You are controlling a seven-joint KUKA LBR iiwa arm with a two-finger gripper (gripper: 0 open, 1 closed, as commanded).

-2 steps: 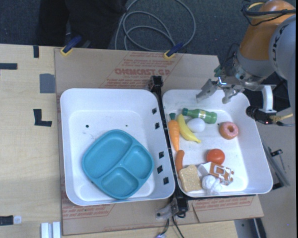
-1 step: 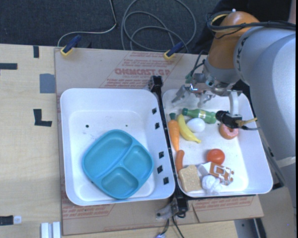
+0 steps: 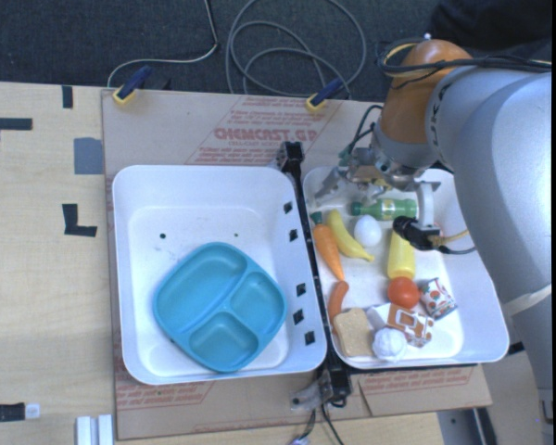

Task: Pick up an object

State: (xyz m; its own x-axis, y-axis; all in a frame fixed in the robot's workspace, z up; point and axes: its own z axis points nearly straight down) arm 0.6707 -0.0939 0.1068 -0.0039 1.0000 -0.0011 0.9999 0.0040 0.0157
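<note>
Whether the jaws are released or clenched cannot be told, since the gripper (image 3: 366, 176) is a tangle of metal parts and cables at the far end of the right bin (image 3: 477, 276), hanging just above the rim-side clutter with nothing plainly caught in it. It sits below the orange band (image 3: 417, 100) of the grey arm (image 3: 500, 174), which fills the right side of the view. Objects to pick from are all crowded in the right bin — a green bottle (image 3: 382, 209) lies on its side just beneath the gripper, with a white egg (image 3: 368, 232) beside it and a yellow banana (image 3: 347, 237) slanting next to that. An orange carrot (image 3: 329, 251) lies along the bin's left wall, and a smaller orange piece (image 3: 337, 297) sits below it. A yellow bottle (image 3: 400, 256) stands near the middle, a red tomato (image 3: 403, 292) touching its lower end. Toward the near end lie a slice of bread (image 3: 351, 332), a white ball (image 3: 387, 343) and two red-and-white packets (image 3: 424, 309). The left bin (image 3: 134, 248) holds a blue divided plate (image 3: 220, 306), tilted against the near wall. Both bins rest on a cardboard sheet (image 3: 250, 137) held by blue-and-yellow clamps (image 3: 130, 83) at its far edge.
</note>
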